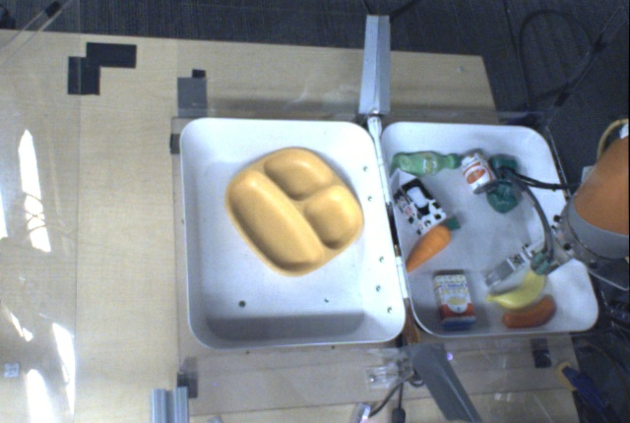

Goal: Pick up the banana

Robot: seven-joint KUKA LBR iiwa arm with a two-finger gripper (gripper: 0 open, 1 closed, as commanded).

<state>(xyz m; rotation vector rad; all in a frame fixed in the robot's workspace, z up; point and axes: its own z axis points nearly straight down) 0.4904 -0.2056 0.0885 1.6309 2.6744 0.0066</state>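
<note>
Setting: a pale wooden bench (118, 244) on dark carpet, black cables looping over the floor at the top right.
Bins: two shallow white bins side by side, with a grey metal post standing between them at the far edge.
Left bin (212, 313): holds a yellow three-compartment tray (293, 210), lying roughly in the middle.
Right bin (527, 141): holds the small items, loosely scattered.
Far row: a green bottle (425, 161), a small red-and-white can (477, 172) and a teal object (504, 195) near the back wall.
Middle: a black-and-white carton (415, 205) by the divider, with a carrot (429, 247) just in front of it.
Near row: a small boxed item with a red and blue label (453, 298), and a red-orange piece (528, 314) in the near right corner.
Banana (520, 290): yellow, lying on the bin floor in the near right part of the right bin, just above the red-orange piece.
Arm: reaches in from the right, orange band at the frame edge.
End effector (520, 266): low over the banana, at or just above its upper side; whether it is open or closed cannot be told.
Contact: too small to tell touching from just above.
Progress: approach looks done; no lift is visible, since the banana rests in the bin.
Left to do: secure a grip on the banana and raise it clear of its neighbours.
</note>
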